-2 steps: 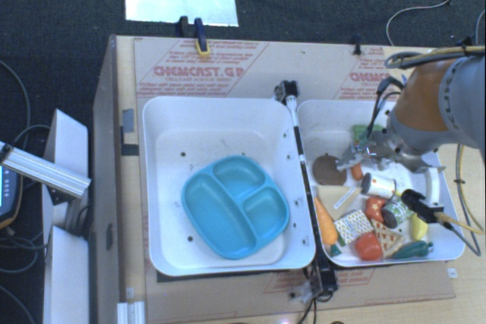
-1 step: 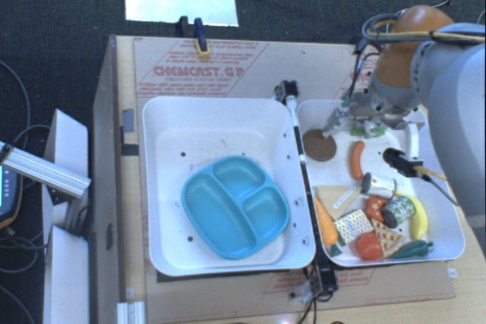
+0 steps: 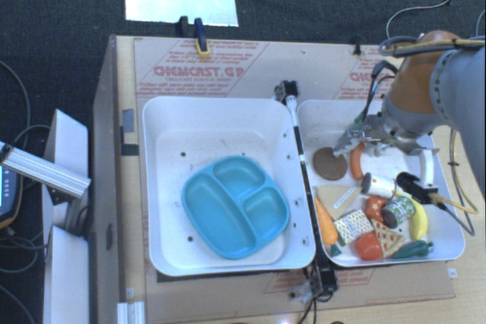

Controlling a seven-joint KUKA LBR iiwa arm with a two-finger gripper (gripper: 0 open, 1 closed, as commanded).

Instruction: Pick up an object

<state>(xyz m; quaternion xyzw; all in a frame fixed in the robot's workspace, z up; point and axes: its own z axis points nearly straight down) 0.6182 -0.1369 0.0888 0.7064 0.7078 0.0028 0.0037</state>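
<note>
My gripper (image 3: 357, 147) hangs over the back part of the right bin (image 3: 448, 239). Its fingers stand open, spread to either side of the upper end of an orange sausage (image 3: 356, 163), and nothing is held between them. A brown round disc (image 3: 329, 163) lies just left of the sausage. In front of the gripper lie a white cylinder (image 3: 377, 184), a red piece (image 3: 376, 207), a small can (image 3: 396, 211) and a yellow banana (image 3: 418, 218).
Toward the right bin's front lie a carrot (image 3: 325, 220), a checkered block (image 3: 353, 225), a red fruit (image 3: 368, 246), a waffle (image 3: 388, 239) and a green piece (image 3: 414, 248). The left bin (image 3: 163, 163) holds a blue divided plate (image 3: 235, 206). A divider wall (image 3: 302, 163) separates the bins.
</note>
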